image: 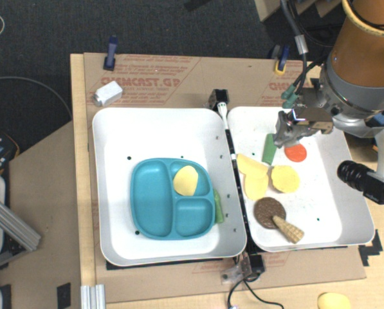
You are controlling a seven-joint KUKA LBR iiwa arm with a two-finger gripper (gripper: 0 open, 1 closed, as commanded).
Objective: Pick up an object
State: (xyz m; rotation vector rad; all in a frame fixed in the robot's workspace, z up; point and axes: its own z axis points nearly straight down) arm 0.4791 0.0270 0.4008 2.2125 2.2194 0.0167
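**A:** Where was the claw [287, 136] at that moment?

**B:** It hung over the upper part of the right bin [352, 172], with the grey arm [362, 56] reaching in from the right, its orange band at the top corner. The tips sat just beside the upper end of a green stick [269, 149] and just left of a flat red disc [296, 153].

**A:** Were the fingers apart or together?

**B:** I could not tell. They pointed down and the wrist hid most of them. Nothing showed between them, so I would not say anything was held.

**A:** And the objects to pick from?

**B:** Most lay in the right bin. Below the green stick was a pale yellow wedge-like piece [253, 174], and touching it on the right a round yellow slice [285, 179]. Nearer the front edge lay a brown cookie [267, 211] with a waffle cone [288, 228] overlapping its lower right side.

**A:** What about the left bin [111, 172]?

**B:** It held a teal divided plate [156, 201]. A yellow lemon-shaped piece [186, 181] rested in the plate's upper right compartment. A thin green piece [218, 208] lay just beside the plate's right rim, against the bin wall.

**A:** Anything on the tabletop [179, 76] itself?

**B:** A small white block [108, 93] lay behind the left bin, near its back left corner, and two blue clamps [110, 52] gripped the back edge of the board.
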